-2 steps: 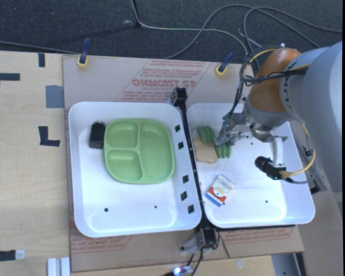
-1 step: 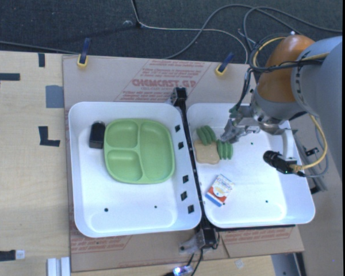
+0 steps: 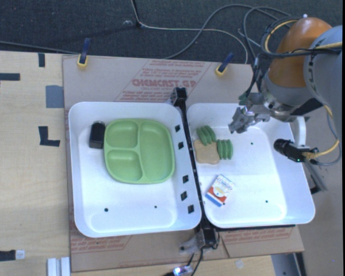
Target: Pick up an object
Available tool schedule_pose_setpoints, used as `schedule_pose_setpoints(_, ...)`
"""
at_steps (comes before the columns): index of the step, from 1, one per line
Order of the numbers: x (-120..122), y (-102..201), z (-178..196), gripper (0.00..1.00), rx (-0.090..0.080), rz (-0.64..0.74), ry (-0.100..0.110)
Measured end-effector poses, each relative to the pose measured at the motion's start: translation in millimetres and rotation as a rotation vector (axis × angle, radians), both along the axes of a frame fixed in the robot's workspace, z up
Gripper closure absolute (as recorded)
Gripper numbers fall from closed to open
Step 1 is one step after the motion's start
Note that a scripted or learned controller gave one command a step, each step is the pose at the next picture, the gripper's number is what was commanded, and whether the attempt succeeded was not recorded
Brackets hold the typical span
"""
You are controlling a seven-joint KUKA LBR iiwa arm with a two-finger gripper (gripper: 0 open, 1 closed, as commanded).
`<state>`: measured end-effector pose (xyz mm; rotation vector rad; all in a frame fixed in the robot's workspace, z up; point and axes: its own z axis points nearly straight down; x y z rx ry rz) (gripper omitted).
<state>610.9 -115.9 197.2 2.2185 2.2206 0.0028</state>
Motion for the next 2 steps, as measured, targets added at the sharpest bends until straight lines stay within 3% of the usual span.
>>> schedule_pose_setpoints(1, 1.3, -2.0, 63.0, 1.0, -0.001, 0.001, -0.001)
schedule_pose_setpoints(2, -3.7, 47.5, 54.1, 1.0, 0.001, 0.004, 0.005)
